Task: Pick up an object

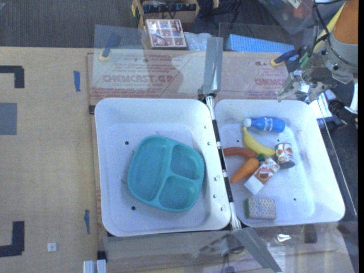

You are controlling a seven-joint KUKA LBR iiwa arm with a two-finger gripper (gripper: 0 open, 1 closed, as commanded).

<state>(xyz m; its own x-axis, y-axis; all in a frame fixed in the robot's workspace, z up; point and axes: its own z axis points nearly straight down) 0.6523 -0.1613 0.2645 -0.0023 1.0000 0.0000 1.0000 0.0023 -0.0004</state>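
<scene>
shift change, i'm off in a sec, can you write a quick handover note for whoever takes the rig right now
Gripper: above the far rim of the right bin, with nothing seen held.
Right bin contents: blue bottle, banana, sausage, carrot, small can, small carton, sponge.
Left bin: teal divided plate.
Done: nothing picked yet.
Left: choose an object, descend, grasp, lift.
</scene>
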